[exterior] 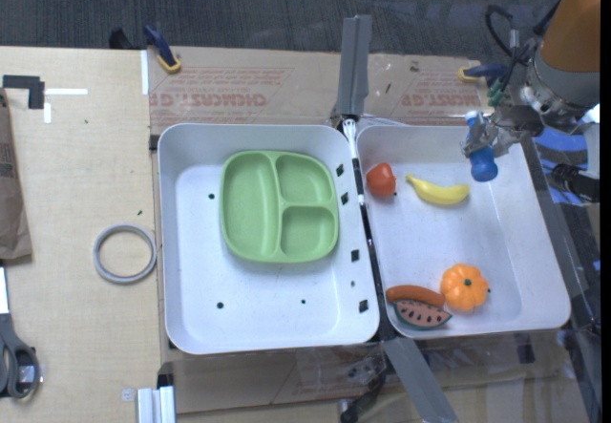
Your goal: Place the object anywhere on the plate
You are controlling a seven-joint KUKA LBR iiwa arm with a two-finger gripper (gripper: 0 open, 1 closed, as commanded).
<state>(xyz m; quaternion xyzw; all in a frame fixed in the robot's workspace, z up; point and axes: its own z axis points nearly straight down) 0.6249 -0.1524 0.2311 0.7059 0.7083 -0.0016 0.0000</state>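
Observation:
The green divided plate [280, 206] lies in the left bin [191, 316], toward its back. My gripper [483, 150] hangs over the back right part of the right bin [535, 259], far to the right of the plate. A small blue object [484, 167] sticks out below the fingertips, and the gripper is shut on it. It is held just above the bin floor, right of the banana.
In the right bin lie a red fruit [381, 179], a yellow banana [439, 191], an orange pumpkin [464, 287], a sausage [413, 295] and a watermelon slice [422, 316]. The divider [361, 221] separates the bins. A ring [124, 252] rests on the bench at left.

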